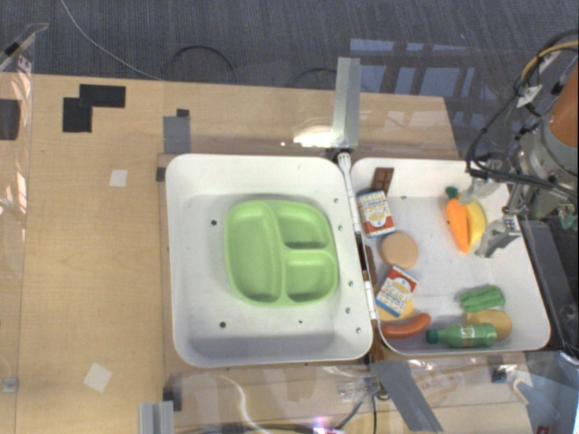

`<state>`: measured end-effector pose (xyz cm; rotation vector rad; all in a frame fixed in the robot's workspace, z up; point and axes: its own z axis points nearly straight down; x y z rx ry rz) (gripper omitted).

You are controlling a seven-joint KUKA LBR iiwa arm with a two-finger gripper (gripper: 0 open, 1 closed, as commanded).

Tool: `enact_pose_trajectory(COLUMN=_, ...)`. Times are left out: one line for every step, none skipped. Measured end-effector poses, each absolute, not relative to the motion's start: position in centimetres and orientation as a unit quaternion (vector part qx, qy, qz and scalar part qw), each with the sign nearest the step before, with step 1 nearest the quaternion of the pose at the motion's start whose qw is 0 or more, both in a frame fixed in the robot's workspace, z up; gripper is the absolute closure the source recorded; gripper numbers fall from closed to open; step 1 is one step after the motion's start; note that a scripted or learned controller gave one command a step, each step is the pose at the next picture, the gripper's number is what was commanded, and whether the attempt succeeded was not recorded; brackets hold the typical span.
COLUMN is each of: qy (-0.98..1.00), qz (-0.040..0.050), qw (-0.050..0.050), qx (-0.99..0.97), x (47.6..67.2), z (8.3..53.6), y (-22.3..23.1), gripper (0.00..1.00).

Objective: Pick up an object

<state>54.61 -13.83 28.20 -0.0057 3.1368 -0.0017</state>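
gripper (500,233) hangs at the right bin's (425,181) right side, can't tell its state – nearest pick is the carrot (459,223), just to its left, touching a banana (476,217), long axis running top-to-bottom in view.

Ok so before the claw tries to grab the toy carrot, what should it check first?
1. Claw near the carrot: ok, it sits just right of it, over the right bin.
2. Claw holding nothing already: ok, nothing shows between its fingers.
3. Claw open wide enough: cannot tell from this slant.
4. Carrot free to lift: not ok, the banana lies right against it and may come along.
5. Other toys out of the way: ok, the green pepper and the green bottle lie nearer the front of the bin.
6. Height above the carrot: cannot tell.
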Motion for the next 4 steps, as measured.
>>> enact_pose_trajectory(qy=0.998, qz=0.0022, qw=-0.003, qx=-0.065, x=62.5, z=15.5, y=-14.2, gripper=0.0)
enact_pose_trajectory(qy=0.997, qz=-0.0009, qw=0.006, qx=-0.076, x=61.3, z=9.6, y=-16.8, gripper=0.0)
enact_pose_trajectory(qy=0.995, qz=-0.0013, qw=0.005, qx=-0.096, x=62.5, z=8.8, y=-16.0, gripper=0.0)
enact_pose_trajectory(qy=0.995, qz=-0.0026, qw=0.013, qx=-0.099, x=63.0, z=10.1, y=-15.9, gripper=1.0)
